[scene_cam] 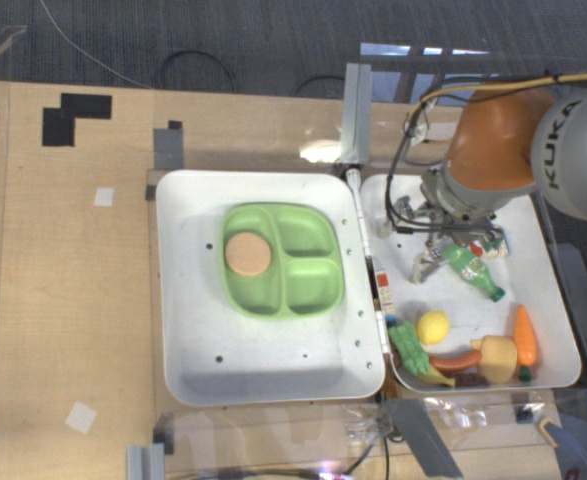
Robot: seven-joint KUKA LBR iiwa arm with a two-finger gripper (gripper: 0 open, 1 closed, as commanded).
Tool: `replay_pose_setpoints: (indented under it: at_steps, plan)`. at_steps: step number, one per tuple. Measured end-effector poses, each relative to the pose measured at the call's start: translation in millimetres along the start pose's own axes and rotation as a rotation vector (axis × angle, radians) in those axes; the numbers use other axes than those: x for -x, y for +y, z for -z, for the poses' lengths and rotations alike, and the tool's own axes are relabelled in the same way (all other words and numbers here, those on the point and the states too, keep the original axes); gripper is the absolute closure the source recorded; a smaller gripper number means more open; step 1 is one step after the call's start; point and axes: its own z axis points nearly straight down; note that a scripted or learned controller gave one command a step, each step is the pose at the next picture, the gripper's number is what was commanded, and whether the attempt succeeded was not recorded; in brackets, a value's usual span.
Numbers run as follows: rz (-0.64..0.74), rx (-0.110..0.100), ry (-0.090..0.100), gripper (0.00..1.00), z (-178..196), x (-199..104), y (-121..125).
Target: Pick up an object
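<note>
The pincer (pixel 451 258) hangs low in the right bin (pixel 553 268), beside a green bottle (pixel 473 271) near that bin's middle; whether it grips, I cannot tell. Closing on the bottle's rounded side could squirt it away toward the bin's near edge.

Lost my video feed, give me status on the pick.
Claw low in right bin, over green bottle. Grasp unconfirmed. Toy food clustered at near edge, clear of claw.

Robotics lab. KUKA arm (pixel 533 148) at frame right over wooden bench (pixel 63 298); two white bins (pixel 188 368) at centre; black markers (pixel 73 116) upper left; cables (pixel 93 58) on grey carpet along top.
</note>
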Motion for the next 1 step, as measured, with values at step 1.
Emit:
replay_pose_setpoints:
  at_steps: [1]
  plan:
    - [0.247, -0.002, -0.001, 0.00, 45.7, 23.8, -35.4]
